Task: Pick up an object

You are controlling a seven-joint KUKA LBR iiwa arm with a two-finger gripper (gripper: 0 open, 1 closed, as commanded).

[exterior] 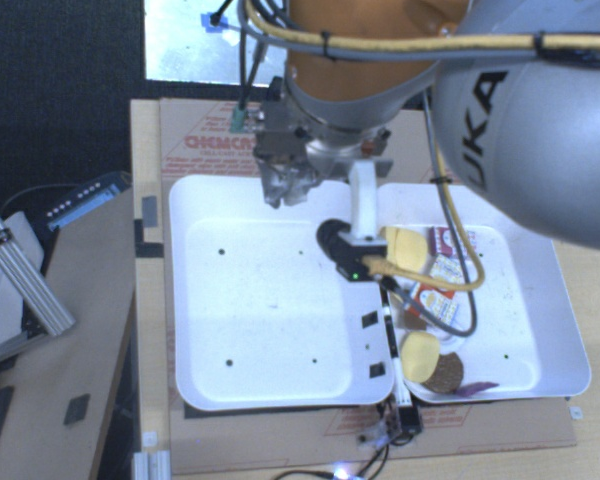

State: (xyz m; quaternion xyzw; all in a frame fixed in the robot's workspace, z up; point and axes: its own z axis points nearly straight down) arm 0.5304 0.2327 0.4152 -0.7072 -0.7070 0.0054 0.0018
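**Arm crowds the right bin**

The tool hangs at upper centre, over the left bin; whether it is spread, I cannot tell. Yellow packet, red-white carton, round yellow piece and brown disc lie in the right bin, partly behind a yellow cable.

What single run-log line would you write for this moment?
arm: over bins' divide | hand: above left bin, nothing visibly held | objects: yellow items, red-white packet in right bin | pick: not done
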